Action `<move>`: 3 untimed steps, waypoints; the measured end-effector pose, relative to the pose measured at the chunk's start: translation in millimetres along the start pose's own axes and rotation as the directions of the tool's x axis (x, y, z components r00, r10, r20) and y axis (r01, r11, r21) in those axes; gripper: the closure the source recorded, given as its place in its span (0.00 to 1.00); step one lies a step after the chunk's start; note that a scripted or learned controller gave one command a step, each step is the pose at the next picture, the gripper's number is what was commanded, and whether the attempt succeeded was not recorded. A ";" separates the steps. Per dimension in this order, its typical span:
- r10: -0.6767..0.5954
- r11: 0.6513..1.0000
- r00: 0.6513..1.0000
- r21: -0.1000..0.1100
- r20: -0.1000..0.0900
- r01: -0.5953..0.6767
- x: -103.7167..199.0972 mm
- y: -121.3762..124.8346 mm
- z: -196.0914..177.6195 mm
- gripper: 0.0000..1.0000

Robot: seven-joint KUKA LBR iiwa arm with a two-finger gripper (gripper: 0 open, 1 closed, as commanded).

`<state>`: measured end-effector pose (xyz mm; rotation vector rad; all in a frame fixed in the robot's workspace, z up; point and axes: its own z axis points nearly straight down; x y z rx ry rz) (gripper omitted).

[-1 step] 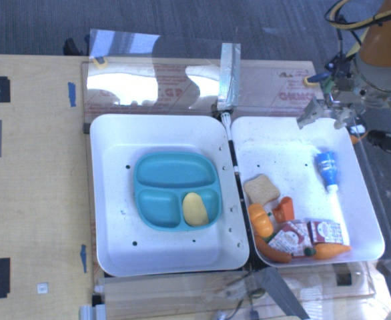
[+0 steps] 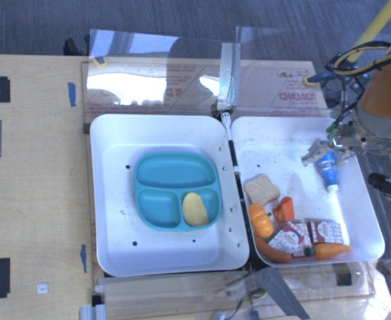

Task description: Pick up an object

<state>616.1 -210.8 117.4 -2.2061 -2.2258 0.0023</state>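
Gripper (image 2: 324,153) sits over right bin (image 2: 362,205), upper right part, fingers spread a little around top end of a blue and white tube (image 2: 328,173), which hangs tilted between them with its white cap lowest. Bread slice (image 2: 261,189), orange pieces, red carton (image 2: 301,236), carrot (image 2: 330,250) cluster at bin's near edge. Left bin (image 2: 109,199) holds teal divided plate (image 2: 175,189), yellow lemon (image 2: 195,209) in its lower right compartment.

Glossy white plastic bins (image 2: 109,199), smooth teal plastic tray (image 2: 157,209), matt wooden bench (image 2: 32,199)
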 end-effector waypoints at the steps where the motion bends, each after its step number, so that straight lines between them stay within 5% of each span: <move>1: -0.006 1.000 1.000 -0.011 0.001 0.006 11.1 -15.3 30.4 0.00; 2: -0.003 1.000 1.000 -0.016 0.006 0.003 8.2 -14.6 18.5 1.00; 3: 0.098 0.995 0.995 -0.017 0.005 -0.098 40.9 43.6 -72.7 1.00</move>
